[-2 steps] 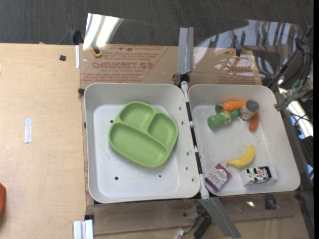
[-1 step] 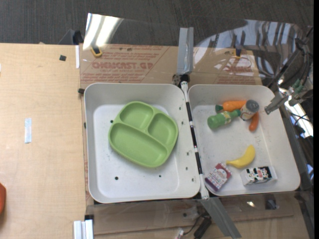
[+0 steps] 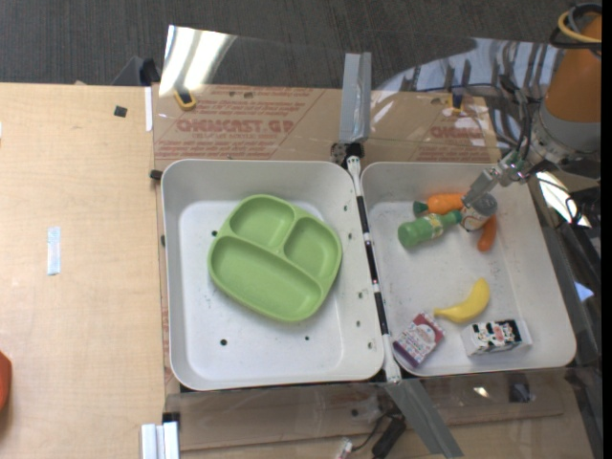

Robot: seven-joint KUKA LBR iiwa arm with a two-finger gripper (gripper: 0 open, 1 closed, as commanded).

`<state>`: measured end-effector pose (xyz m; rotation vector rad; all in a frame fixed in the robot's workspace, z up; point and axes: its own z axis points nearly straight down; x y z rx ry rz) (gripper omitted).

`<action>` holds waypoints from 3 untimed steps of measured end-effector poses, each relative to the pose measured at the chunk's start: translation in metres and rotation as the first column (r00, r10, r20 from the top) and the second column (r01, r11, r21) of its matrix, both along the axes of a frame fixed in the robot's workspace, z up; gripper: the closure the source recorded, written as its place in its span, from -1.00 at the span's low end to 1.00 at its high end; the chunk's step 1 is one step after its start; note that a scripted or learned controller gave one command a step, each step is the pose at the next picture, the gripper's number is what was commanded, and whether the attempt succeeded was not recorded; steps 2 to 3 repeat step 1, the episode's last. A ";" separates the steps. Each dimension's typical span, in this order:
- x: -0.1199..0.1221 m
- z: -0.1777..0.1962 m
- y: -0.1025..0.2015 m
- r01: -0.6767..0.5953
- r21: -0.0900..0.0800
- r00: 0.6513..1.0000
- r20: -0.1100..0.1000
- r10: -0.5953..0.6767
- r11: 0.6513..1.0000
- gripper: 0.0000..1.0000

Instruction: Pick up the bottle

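Note:
The green bottle point(image 3: 424, 229) lies on its side in the upper part of the right bin point(image 3: 550, 285), its wide green base pointing left and its neck pointing right. My gripper point(image 3: 480, 202) hangs low over the bottle's right end, reaching in from the upper right. It hides part of that neck end. An orange carrot point(image 3: 445, 202) lies just behind the bottle and touches it.
A second small orange piece point(image 3: 488, 234) lies right of the bottle. Toward the right bin's front are a yellow banana point(image 3: 466, 301), a purple pouch point(image 3: 418, 340) and a small cow-print carton point(image 3: 497, 336). The left bin point(image 3: 182, 285) holds a green divided plate point(image 3: 275, 256).

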<state>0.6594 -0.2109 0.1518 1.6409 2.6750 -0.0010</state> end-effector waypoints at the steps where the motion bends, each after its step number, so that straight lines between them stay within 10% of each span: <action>1: -0.007 -0.045 0.089 0.033 -0.002 0.999 0.018 -0.033 0.999 -1.00; 3: -0.007 -0.045 0.089 0.033 -0.002 0.999 0.018 -0.033 0.999 -1.00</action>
